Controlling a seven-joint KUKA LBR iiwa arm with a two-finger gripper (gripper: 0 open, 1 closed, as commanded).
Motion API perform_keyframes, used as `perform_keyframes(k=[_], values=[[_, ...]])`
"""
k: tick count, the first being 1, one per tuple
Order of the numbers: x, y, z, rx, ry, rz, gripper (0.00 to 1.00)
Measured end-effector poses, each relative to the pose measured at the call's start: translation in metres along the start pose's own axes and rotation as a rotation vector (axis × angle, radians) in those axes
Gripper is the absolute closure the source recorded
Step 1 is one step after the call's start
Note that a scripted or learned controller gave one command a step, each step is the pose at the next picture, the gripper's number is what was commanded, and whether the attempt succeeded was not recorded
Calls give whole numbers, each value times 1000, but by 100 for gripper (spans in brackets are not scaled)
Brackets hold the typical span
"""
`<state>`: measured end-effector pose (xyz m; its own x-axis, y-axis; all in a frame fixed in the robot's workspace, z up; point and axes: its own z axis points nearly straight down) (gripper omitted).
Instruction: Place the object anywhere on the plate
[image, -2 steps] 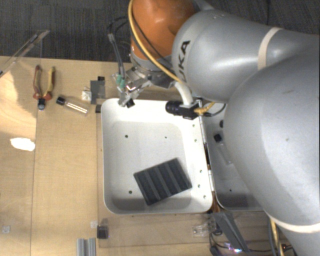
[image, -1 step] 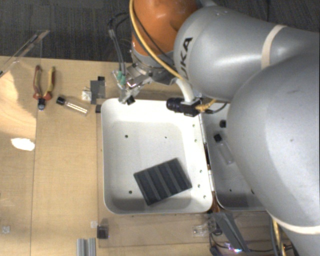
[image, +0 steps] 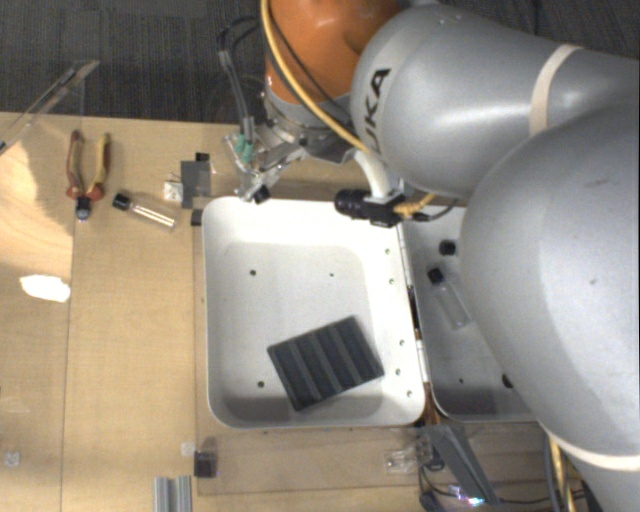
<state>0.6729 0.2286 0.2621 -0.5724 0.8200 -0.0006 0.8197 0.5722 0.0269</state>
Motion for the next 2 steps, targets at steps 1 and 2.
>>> perform_keyframes(k=[1, 2], values=[[0, 1, -11, -5, 0, 0, 100], [39, -61, 164, 20, 0, -22, 100]])
